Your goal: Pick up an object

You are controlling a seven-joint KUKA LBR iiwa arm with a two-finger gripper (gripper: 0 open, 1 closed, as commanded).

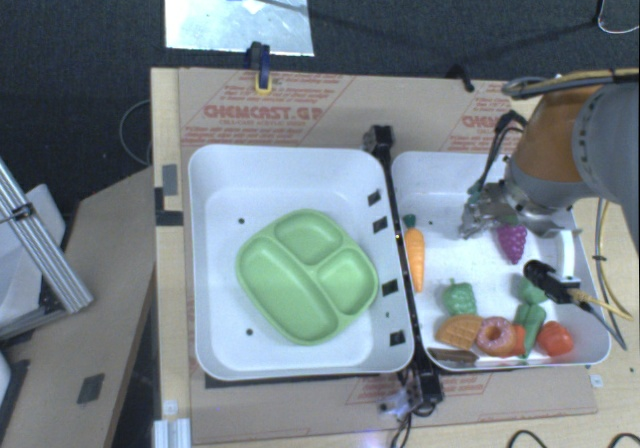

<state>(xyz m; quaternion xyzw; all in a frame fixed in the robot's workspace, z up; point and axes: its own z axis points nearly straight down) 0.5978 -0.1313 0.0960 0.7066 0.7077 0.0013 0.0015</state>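
- Pick is not looking done yet. Every toy seems to be lying on the floor of the right bin, and nothing is showing up lifted.
- Gripper is sitting low in the upper part of that bin, just beside the grapes, which are lying at its right and look like the likeliest target (a judgement only).
- How far the gripper is opening – cannot tell from this angle; I am seeing no object in its hold.
- Other candidates are waiting: the carrot along the bin's left wall, the pepper mid-bin, and the donut and tomato near the front edge.
- Left to do, as I am judging it – closing on one toy and raising it clear of the bin.
- Arm is reaching in from the right, its orange band above the wrist, and the wrist is pointing down and leftward into the bin.
- Left bin is holding just a green plate, well apart from the gripper.
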